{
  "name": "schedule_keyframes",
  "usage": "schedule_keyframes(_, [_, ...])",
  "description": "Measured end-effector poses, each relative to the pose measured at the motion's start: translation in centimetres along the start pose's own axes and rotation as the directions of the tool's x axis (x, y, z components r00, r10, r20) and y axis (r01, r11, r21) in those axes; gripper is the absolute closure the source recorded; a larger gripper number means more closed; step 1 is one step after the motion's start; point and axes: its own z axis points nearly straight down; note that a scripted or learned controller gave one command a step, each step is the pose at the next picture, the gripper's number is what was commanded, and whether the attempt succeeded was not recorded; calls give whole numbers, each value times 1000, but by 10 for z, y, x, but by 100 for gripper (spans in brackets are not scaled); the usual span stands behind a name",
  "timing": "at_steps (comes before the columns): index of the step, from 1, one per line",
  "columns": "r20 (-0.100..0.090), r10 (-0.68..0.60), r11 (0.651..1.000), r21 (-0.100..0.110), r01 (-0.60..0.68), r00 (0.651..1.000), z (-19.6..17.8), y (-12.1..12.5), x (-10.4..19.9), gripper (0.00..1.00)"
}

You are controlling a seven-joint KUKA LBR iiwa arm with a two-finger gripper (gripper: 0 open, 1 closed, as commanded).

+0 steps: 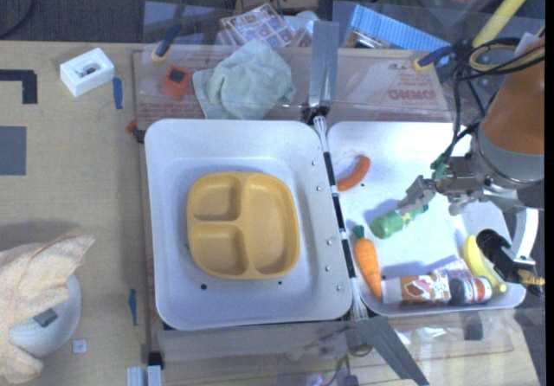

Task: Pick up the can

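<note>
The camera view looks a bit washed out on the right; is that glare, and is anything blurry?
In the camera view, the right bin is brightly lit, its white floor nearly bleached; the left bin is dimmer, and the yellow plate casts a soft shadow. The can and carrot look slightly soft, and the arm's orange band is blurred at the right edge.

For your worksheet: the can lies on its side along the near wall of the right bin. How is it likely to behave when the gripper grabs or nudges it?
The can lies on its side, so a nudge would probably roll it, though the near wall of the right bin should stop it. Its round body looks smooth and rigid, so fingers could slip off. The carrot near one end may crowd the gripper.
</note>
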Motion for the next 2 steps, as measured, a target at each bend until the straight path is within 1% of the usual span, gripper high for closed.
schedule_keyframes(1, [1, -17, 1000, -4, 17, 1000, 99, 32, -51, 0])
schedule_keyframes(2, [4, -105, 994, -8, 105, 994, 141, 104, -86, 0])
